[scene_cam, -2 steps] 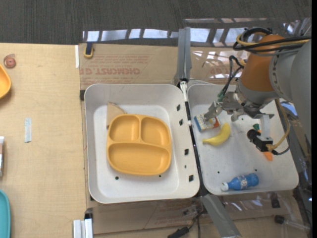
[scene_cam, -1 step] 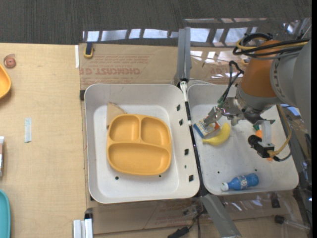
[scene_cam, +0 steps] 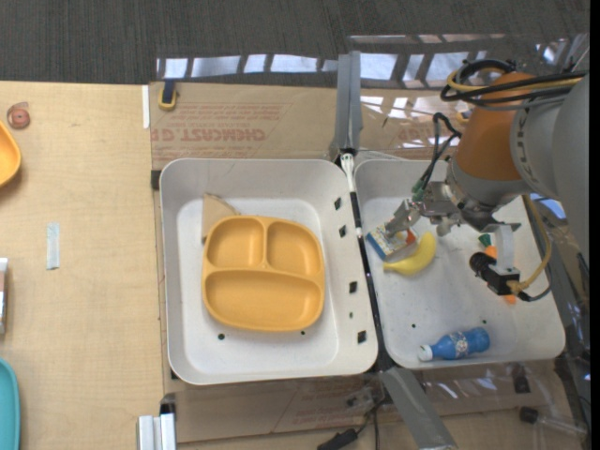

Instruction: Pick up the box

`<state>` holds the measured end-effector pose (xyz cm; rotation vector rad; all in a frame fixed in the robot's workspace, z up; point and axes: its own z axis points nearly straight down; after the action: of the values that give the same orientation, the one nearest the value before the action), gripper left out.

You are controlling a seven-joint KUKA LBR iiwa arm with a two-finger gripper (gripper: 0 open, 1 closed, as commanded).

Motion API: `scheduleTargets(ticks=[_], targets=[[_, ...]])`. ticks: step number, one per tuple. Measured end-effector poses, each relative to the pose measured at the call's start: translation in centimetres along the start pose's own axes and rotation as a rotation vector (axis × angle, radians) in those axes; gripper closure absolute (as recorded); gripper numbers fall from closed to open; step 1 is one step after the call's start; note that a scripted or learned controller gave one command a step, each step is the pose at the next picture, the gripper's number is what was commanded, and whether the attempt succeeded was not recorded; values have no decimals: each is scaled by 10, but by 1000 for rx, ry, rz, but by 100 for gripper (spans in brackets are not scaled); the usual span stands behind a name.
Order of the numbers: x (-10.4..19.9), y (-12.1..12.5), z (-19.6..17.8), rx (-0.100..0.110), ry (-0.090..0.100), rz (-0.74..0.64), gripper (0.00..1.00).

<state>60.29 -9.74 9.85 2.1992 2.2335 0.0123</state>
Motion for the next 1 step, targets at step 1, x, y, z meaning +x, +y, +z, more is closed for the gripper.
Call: scheduleTargets(ticks=[1], targets=[[1, -17, -1, -5, -3, -61, 0]])
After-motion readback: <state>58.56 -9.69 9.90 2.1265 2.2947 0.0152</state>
